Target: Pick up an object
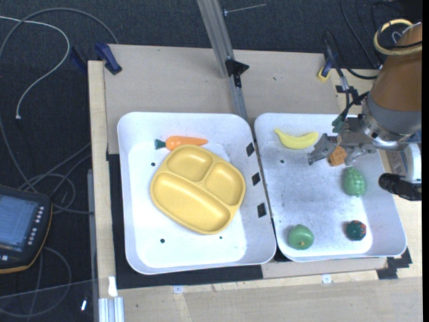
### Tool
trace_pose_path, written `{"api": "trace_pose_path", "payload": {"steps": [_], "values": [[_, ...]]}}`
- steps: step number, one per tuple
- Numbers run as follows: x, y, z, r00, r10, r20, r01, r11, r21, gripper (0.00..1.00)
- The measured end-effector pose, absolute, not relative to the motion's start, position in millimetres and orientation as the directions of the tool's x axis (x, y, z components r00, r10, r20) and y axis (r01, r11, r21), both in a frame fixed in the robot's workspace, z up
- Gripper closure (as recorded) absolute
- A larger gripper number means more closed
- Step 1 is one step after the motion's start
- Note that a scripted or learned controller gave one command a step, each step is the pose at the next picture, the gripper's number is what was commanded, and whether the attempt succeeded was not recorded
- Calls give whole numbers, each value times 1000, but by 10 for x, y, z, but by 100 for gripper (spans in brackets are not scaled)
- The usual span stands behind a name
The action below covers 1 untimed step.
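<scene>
The apple [300,236] lies at the right bin's [289,184] six o'clock. The gripper [339,149], jaws spread, straddles an orange block [337,156] toward one o'clock; an off-centre close could knock it aside.

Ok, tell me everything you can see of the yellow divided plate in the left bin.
The yellow plate looks like smooth moulded plastic, rounded, with raised ridges splitting it into three compartments, all bare. It lies flat, rotated askew, around the middle of the left bin. A toy carrot lies just behind its far rim, close to or touching it.
</scene>
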<state>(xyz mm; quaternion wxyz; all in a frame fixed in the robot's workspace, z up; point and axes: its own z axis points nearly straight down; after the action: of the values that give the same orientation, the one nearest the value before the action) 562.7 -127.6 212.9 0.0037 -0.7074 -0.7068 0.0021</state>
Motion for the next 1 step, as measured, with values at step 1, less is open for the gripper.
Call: {"api": "trace_pose_path", "payload": {"steps": [1], "values": [[5543,-1315,1659,1,1000,3,1000,-1,-8,0]]}}
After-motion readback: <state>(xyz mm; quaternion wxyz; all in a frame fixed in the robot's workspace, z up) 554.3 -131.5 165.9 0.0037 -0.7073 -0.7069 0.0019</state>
